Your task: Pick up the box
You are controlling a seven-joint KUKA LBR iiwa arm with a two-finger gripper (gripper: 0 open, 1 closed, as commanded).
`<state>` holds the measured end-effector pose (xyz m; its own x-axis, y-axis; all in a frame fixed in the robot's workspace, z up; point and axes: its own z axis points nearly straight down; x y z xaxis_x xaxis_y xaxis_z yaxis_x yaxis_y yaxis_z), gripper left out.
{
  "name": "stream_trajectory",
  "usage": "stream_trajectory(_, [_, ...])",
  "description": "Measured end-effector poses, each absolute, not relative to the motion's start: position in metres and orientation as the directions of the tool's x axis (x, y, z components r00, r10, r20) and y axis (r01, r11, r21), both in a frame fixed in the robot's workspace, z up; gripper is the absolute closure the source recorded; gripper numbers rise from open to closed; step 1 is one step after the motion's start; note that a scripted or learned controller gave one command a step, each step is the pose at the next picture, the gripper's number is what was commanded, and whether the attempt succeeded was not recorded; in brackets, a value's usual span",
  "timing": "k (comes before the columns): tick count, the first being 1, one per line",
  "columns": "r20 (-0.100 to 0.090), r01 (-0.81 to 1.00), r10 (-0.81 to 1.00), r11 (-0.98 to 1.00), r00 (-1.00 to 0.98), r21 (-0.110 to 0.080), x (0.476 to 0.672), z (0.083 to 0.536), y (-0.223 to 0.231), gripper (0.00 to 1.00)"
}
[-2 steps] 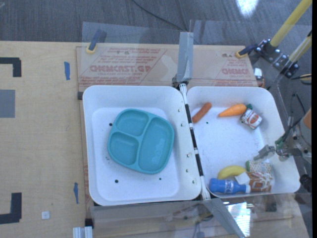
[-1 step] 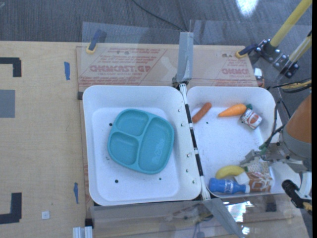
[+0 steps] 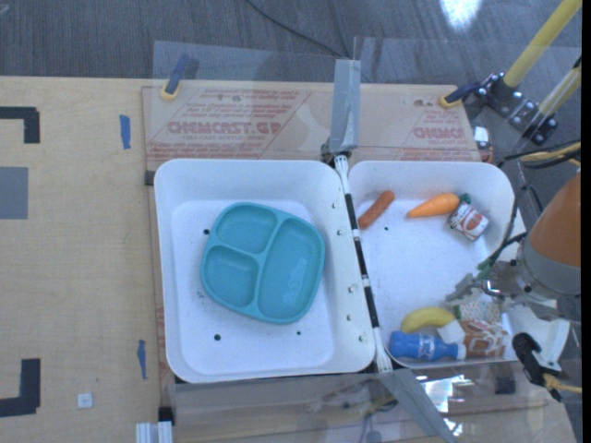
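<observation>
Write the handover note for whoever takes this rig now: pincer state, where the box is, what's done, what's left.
Pincer: low over the right white bin, at its near right corner; whether it grips anything cannot be told.
Box: the small orange-and-white printed carton lies in that corner, beside the yellow banana and the blue bottle, right under the arm's wrist.
Done: the arm has reached the box's corner.
Left: confirm a grasp, then lift the box out. It sits on the bin floor, not raised.
</observation>
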<state>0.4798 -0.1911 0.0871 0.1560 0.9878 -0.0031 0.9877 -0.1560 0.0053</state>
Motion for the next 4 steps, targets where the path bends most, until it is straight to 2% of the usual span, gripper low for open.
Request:
stream_trajectory(1, [-0.002, 0.987, 0.987, -0.160, 0.160, 0.003, 0.479, 0.095, -0.193, 1.00])
stream_trajectory(2, [0.000, 0.990, 0.990, -0.140, 0.140, -0.006, 0.489, 0.192, -0.086, 1.00])
stream_trajectory(3, [0.000, 0.990, 0.990, -0.140, 0.140, -0.006, 0.489, 0.192, -0.086, 0.00])
stream_trajectory(4, [0.002, 0.998, 0.998, 0.056, -0.056, -0.001, 0.534, 0.105, -0.097, 0.00])
